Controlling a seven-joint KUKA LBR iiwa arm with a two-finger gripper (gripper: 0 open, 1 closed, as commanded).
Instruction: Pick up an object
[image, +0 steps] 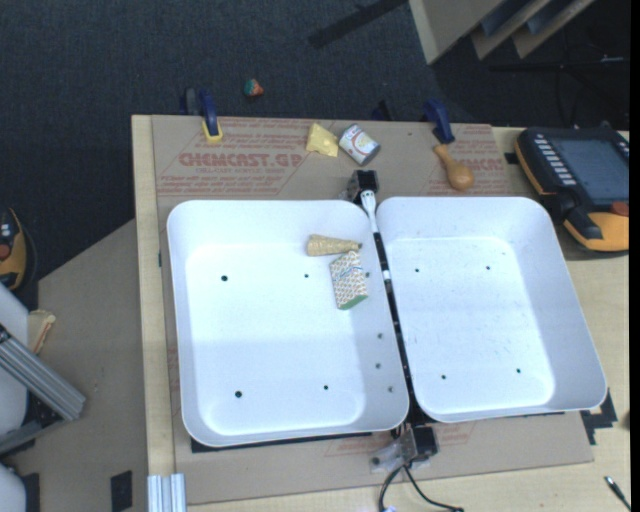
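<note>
Left-hand bin (190, 310) in the camera view holds two items near its far inner corner: a tan cone-shaped piece (331, 245) and, just beside it toward the camera, a patterned packet (348, 279). Right-hand bin (565, 300) adjoins it. Pincer state: cannot tell, so no positions are referenced to it.

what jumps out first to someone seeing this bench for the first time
Two big white bins side by side dominate the bench: the left bin and the right bin. In the left one, near its upper right corner, lie a tan cone and, just below it, a small patterned packet. Behind the bins on the brown board sit a yellow wedge and a small can.
</note>
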